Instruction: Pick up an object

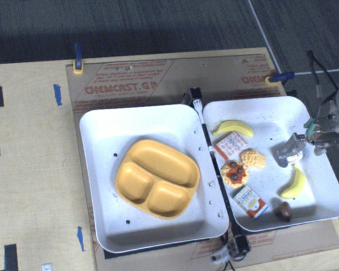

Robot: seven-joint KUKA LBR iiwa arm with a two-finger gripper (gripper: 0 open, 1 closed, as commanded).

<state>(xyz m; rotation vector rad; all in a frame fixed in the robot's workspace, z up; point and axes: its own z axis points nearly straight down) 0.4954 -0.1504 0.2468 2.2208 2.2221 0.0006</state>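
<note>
- Both bins [103, 185] are plain white.
- The three-compartment tray [157, 178] is mustard yellow.
- Two bananas, far [233, 127] and near [295, 184], are yellow.
- The waffle [252, 158] is golden with a grid pattern.
- The two packets [230, 145] are red and white.
- The clamps [78, 57] are blue and yellow.

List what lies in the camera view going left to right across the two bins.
Yellow three-compartment tray in the left bin → red and white packet → waffle-like piece → lower banana → gripper over the right bin.
</note>
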